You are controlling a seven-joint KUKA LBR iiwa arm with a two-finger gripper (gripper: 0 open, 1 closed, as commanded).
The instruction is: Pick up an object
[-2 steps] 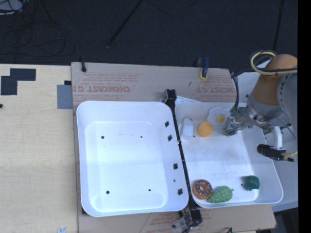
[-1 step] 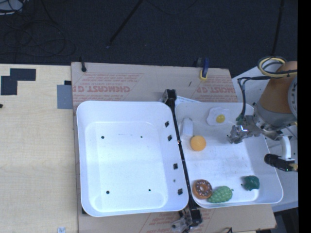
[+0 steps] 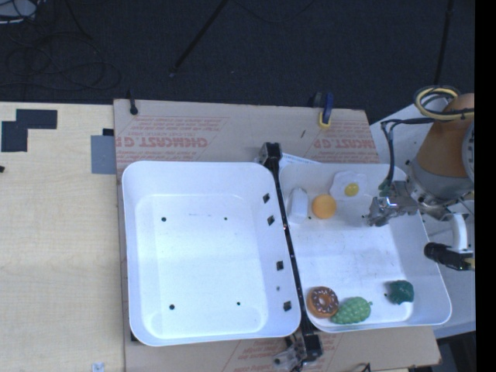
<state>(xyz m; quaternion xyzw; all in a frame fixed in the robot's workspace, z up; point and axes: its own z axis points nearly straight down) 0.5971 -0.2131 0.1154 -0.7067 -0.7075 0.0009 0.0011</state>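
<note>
A grey KUKA arm (image 3: 446,149) with an orange band reaches in from the right, its gripper (image 3: 377,210) hanging over the upper right part of the right-hand bin (image 3: 372,258); the metal fingers are too small and blurred to tell whether they are spread or pressed together, and nothing can be seen between them. Cables (image 3: 430,99), one yellow, loop above the wrist.

Just left of the gripper, apart from it, a toy fried egg (image 3: 350,186) lies against the bin's far wall. Further left sits an orange ball (image 3: 324,206), and beside that, close to the divider, a small white cup-like object (image 3: 298,202) that barely stands out against the white floor.

Along the near edge of the same bin, well apart from the gripper, three more items lie in a row: a chocolate-frosted doughnut (image 3: 322,301) at the left, a bunch of green grapes (image 3: 352,310) touching or nearly touching it, and a dark green leafy piece (image 3: 401,291) toward the near right corner.

The left-hand bin (image 3: 198,250) adjoins the right one along a dark strip with clips (image 3: 280,231). Both bins rest on a sheet of printed cardboard (image 3: 240,130) laid over a pale wooden bench (image 3: 54,239), where dark grey patches (image 3: 31,126) mark the surface at the far left
</note>
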